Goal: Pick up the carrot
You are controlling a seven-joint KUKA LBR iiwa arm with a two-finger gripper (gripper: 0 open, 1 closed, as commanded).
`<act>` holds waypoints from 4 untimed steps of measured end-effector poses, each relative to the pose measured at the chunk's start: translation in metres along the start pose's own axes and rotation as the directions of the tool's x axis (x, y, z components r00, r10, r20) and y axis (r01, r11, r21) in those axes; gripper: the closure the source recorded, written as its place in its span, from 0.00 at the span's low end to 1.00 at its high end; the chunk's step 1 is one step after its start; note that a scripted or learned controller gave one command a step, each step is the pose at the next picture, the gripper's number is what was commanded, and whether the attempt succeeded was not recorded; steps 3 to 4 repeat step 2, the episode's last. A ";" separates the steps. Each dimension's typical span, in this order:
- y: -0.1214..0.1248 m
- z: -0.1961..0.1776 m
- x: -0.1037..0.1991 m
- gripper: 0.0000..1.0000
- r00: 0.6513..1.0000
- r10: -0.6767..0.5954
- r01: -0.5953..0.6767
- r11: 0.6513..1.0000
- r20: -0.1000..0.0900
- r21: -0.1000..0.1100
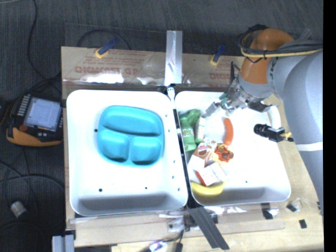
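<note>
A: Where's the carrot sitting rn?

B: In the right bin, up near the top, lying flat. Its long way is running almost top to bottom, leaning a tiny bit.

A: And the claw?

B: It's hanging just above the carrot's top end, a bit toward the back wall. So the carrot is lying just below it, toward the front.

A: Is it holding anything?

B: Nope, I'm seeing nothing in it. Can't tell how far it's open tho, too small and blurry.

A: Stuff close by?

B: Yep. Green packet to the left, small wrappers just under the carrot.
</note>
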State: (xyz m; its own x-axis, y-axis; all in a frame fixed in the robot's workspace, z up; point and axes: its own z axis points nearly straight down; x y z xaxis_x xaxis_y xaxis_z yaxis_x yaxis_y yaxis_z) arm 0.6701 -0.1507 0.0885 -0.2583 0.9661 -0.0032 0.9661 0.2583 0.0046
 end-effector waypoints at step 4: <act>-0.017 -0.033 -0.059 0.00 0.991 0.136 -0.136 0.991 0.000 0.005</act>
